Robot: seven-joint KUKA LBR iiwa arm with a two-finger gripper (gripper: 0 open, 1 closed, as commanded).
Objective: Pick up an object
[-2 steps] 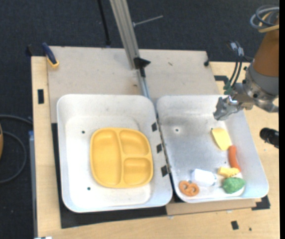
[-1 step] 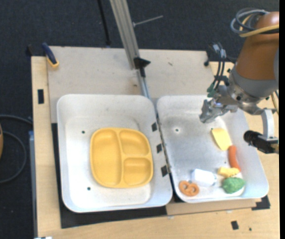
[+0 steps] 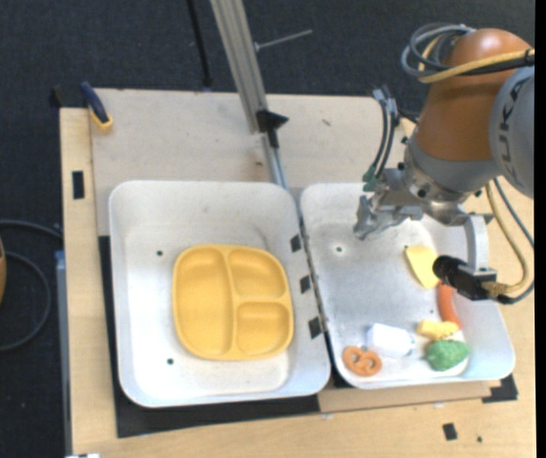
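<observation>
A yellow divided tray (image 3: 233, 301) is lying in the left bin (image 3: 130, 218). Over the right bin (image 3: 335, 256), the gripper (image 3: 367, 225) is hovering with nothing between its fingers, though I cannot tell how wide they are standing. The objects are sitting toward its four and five o'clock: an orange pretzel (image 3: 361, 360), a white piece (image 3: 388, 338), a yellow wedge (image 3: 421, 263), a carrot (image 3: 447, 303) and a green broccoli (image 3: 447, 353).
</observation>
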